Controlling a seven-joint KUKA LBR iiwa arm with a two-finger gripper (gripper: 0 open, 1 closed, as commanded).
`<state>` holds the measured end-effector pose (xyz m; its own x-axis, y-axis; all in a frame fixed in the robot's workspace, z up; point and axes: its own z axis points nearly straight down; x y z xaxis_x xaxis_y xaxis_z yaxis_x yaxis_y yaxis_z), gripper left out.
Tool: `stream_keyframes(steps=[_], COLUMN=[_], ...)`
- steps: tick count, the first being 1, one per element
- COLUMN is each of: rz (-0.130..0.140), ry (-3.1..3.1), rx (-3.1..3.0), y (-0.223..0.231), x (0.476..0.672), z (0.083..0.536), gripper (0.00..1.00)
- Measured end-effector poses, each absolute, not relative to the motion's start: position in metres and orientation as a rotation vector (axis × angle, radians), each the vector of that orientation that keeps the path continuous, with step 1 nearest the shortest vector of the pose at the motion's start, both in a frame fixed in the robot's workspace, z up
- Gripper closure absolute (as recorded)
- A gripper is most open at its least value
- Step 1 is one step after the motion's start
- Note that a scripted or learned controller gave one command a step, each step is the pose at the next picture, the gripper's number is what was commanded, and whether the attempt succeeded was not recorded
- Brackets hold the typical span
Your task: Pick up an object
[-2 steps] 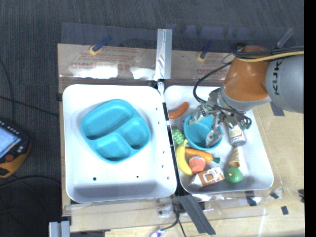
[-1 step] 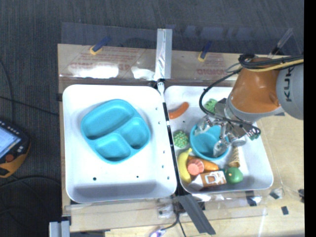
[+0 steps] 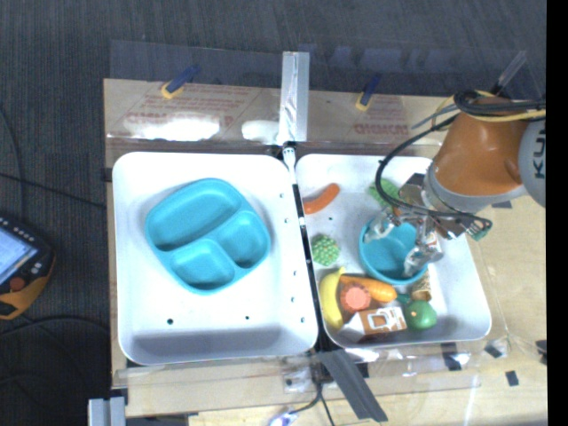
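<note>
My gripper [image 3: 404, 242] hangs over the right bin [image 3: 461, 322], directly above a blue bowl [image 3: 390, 257]. Its fingers [image 3: 424, 254] are spread apart over the bowl's top, and nothing shows held between them. The grey wrist with its orange band [image 3: 479, 153] covers the bin's upper right part. Around the bowl lie an orange sausage-shaped piece [image 3: 320, 197], a green dotted ball [image 3: 325, 250], a yellow banana [image 3: 330, 298], an orange carrot [image 3: 377, 287], a red round piece [image 3: 357, 299], a small printed box [image 3: 383, 320] and a green fruit [image 3: 422, 316].
The left bin [image 3: 151, 327] holds a blue divided tray [image 3: 207, 233]. A central ridge [image 3: 302, 238] separates the two bins. Black cables [image 3: 387, 177] loop from the wrist over the right bin's upper area. A handheld device [image 3: 18, 264] lies off the bench at the far left.
</note>
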<state>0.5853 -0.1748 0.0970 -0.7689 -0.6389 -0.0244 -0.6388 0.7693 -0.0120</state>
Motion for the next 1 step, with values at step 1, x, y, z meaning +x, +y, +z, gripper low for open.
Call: stream_keyframes(steps=[1], rz=[-0.026], ry=[2.884], rx=[-1.173], y=[-0.1190], x=[0.5857], z=[0.0979], gripper=[0.00])
